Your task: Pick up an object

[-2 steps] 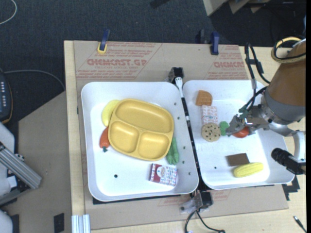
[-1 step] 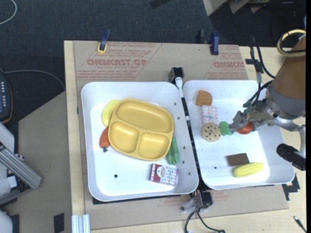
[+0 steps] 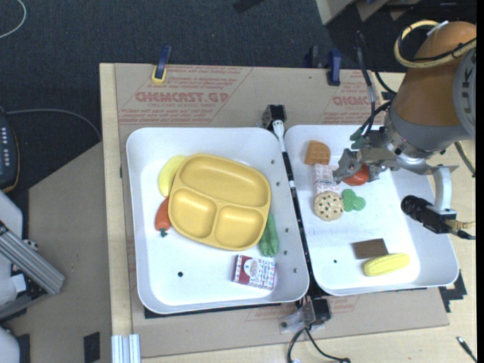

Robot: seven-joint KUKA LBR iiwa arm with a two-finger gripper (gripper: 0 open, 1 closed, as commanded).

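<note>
Gripper (image 3: 361,165): low in right bin (image 3: 423,274), near its far edge, over red tomato-like piece (image 3: 358,177); grip state cannot tell.
Step, judged: closing in on pick, nothing lifted yet. Next: firm closure on tomato, straight lift.
Nearby: green lump (image 3: 352,200), round speckled cookie (image 3: 328,206), tan bread (image 3: 318,153).
Near edge: brown slab (image 3: 369,249), yellow corn (image 3: 386,264).
Left bin (image 3: 144,203): glossy yellow tray (image 3: 218,201), carton (image 3: 253,271).

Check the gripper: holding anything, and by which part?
Cannot be told. The gripper sits over a red object in the right bin, beside the green piece, but the view doesn't settle a hold.
</note>
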